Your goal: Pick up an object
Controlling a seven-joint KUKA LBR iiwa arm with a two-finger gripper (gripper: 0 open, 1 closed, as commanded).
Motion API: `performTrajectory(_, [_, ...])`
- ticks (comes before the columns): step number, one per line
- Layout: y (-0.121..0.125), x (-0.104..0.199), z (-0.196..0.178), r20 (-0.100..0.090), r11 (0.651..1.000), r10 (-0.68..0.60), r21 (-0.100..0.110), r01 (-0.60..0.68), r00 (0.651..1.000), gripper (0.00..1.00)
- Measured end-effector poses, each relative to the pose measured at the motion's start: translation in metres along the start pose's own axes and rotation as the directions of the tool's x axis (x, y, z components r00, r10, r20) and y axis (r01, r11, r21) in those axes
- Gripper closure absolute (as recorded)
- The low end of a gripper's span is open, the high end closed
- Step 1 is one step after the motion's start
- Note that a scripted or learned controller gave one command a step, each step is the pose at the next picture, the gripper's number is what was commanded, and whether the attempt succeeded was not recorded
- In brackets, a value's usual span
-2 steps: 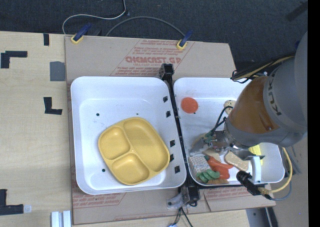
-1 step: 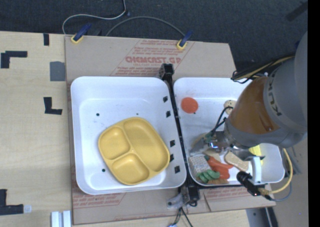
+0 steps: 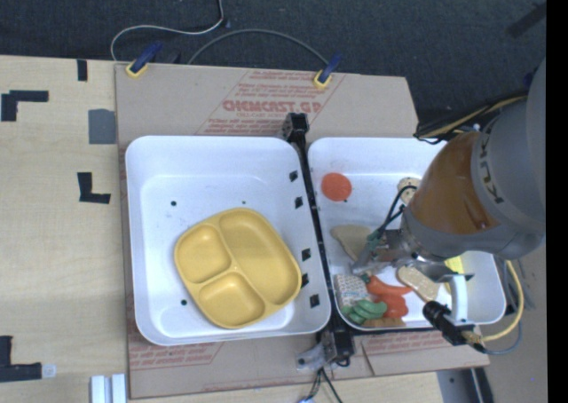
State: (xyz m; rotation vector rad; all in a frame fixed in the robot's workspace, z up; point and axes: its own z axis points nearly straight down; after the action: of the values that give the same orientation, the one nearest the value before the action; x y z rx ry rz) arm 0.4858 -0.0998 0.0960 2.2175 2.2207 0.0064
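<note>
My gripper (image 3: 368,259) low in right bin (image 3: 373,157), over clutter just below orange ball (image 3: 335,186); finger state unclear. Red piece (image 3: 388,289) nearest. Descend straight, centre on single item, avoid wall.

My arm (image 3: 497,188): grey, orange band. Bins (image 3: 142,215): white. Divided plate (image 3: 235,266): yellow. Ball (image 3: 335,186): orange-red. Small pieces: red (image 3: 388,288), green (image 3: 366,310). Board (image 3: 266,104): brown, red lettering. Bench (image 3: 53,241): pale wood, black marks.
</note>
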Motion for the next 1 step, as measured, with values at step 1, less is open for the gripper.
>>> performTrajectory(1, [-0.0002,-0.0001,0.0005,0.0,1.0,0.001,0.0,-0.001,1.0,0.0])
